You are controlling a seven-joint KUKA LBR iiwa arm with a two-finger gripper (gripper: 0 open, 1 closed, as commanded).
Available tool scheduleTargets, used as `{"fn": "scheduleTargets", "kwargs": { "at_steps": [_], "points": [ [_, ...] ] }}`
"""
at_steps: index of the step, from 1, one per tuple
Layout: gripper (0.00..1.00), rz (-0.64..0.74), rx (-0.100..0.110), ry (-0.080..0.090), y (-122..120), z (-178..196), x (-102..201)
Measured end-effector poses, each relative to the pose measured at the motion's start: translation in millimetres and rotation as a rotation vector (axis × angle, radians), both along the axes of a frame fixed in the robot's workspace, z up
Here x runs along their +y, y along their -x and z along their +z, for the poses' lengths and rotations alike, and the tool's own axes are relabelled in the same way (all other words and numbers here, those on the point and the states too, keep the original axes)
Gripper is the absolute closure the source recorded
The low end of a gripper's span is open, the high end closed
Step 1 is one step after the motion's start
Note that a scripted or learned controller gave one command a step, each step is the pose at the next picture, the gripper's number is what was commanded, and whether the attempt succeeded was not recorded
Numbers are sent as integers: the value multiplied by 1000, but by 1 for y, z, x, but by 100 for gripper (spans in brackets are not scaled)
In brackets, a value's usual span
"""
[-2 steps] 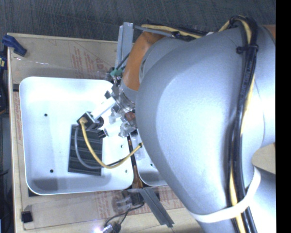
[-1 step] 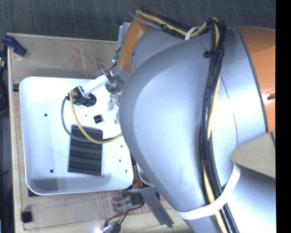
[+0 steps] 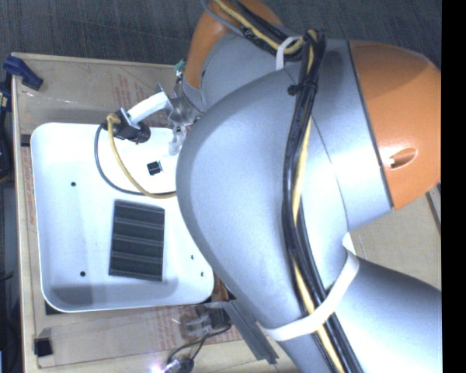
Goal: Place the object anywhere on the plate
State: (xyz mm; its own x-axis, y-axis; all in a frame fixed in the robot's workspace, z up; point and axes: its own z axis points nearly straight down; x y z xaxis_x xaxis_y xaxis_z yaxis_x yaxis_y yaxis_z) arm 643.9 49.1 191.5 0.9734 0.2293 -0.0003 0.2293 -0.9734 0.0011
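Note:
A dark grey ribbed rectangular plate [image 3: 137,239] lies flat in the lower middle of the left white bin [image 3: 54,208]. A small black block [image 3: 154,167] rests on the bin floor above the plate, apart from it. My gripper [image 3: 175,130] hangs over the bin's upper right part, just right of the block and mostly hidden under my own grey arm [image 3: 295,193]. Nothing can be seen held in it.
A black and a yellow cable [image 3: 113,165] loop from the wrist down over the bin floor near the block. The arm's bulk covers the right bin. Blue clamps [image 3: 19,70] sit at the bench's far left corner.

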Motion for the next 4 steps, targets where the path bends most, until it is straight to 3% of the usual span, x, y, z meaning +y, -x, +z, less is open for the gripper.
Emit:
{"fn": "scheduleTargets", "kwargs": {
  "at_steps": [1,2,3,4],
  "points": [
    [100,101,7,1,5,-102,55],
    [100,74,6,-6,86,0,4],
    [100,112,8,-6,128,-2,-69],
    [100,328,5,-5,1,-1,23]
  ]
}}
